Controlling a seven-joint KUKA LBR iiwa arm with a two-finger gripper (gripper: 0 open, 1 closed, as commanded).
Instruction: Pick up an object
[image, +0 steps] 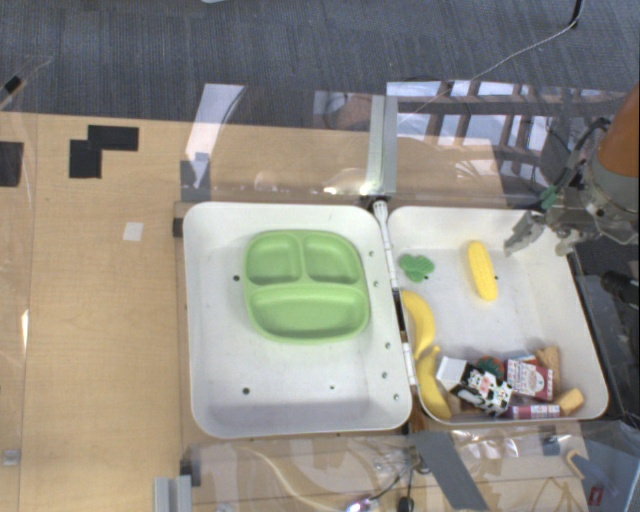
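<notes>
Currently I see the green divided plate (305, 285) in the left bin (215, 330), set apart from the clutter. Right bin (585, 340): green piece (417, 267), two bananas (424, 350), corn cob (482, 270), boxes near. My hand (545, 232) hovers at the far right rim, fingers spread and holding nothing. I judge the isolated corn cob likeliest.
</notes>
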